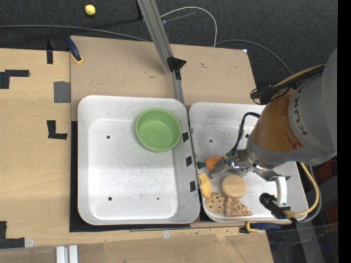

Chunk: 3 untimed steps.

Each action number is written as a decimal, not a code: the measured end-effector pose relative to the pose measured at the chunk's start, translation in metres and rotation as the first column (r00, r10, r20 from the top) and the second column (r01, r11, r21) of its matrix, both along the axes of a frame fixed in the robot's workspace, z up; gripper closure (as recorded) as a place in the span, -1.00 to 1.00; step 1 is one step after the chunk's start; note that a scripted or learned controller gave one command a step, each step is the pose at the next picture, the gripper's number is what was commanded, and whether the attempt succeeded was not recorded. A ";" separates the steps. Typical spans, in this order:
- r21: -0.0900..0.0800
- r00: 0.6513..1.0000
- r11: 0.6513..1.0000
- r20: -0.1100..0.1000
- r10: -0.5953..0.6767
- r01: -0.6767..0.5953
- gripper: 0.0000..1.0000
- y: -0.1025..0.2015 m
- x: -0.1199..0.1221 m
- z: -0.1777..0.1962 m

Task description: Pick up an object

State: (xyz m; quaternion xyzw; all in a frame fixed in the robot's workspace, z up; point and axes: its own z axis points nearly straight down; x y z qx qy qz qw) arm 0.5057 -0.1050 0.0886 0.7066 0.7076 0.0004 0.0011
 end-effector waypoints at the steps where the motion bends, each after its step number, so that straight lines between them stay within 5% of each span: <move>1: 0.003 1.000 1.000 -0.003 0.001 -0.001 1.00 0.001 0.000 0.011; 3: 0.000 1.000 1.000 0.001 -0.001 0.001 1.00 0.000 -0.004 0.123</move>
